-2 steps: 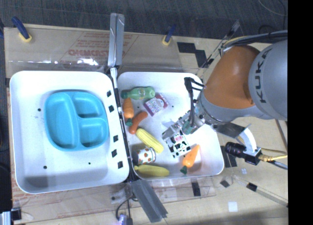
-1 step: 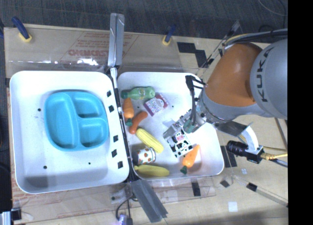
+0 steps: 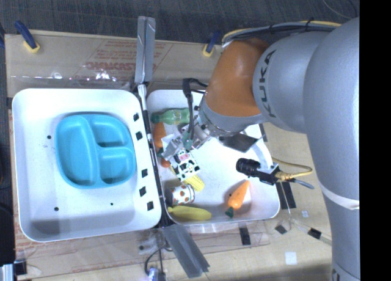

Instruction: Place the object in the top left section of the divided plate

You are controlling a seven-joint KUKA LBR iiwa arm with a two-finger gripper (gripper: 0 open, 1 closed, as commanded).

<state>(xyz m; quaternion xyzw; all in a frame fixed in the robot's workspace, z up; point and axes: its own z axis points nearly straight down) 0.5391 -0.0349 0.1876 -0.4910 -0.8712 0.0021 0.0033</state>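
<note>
the blue divided plate (image 3: 96,149) lies in the left bin (image 3: 30,170). the end effector (image 3: 183,145) hangs at 9 o'clock in the right bin (image 3: 259,212), above a black-and-white toy (image 3: 186,165); its state cannot be told. a carrot (image 3: 238,195) lies at 5 o'clock.

The arm (image 3: 293,72) covers much of the right bin (image 3: 269,209); the gripper (image 3: 183,145) blends into the toys, its fingertips indistinct.

The divided plate (image 3: 96,149) lies in the left bin (image 3: 30,212); toys (image 3: 186,167) crowd the right bin (image 3: 263,212).
</note>
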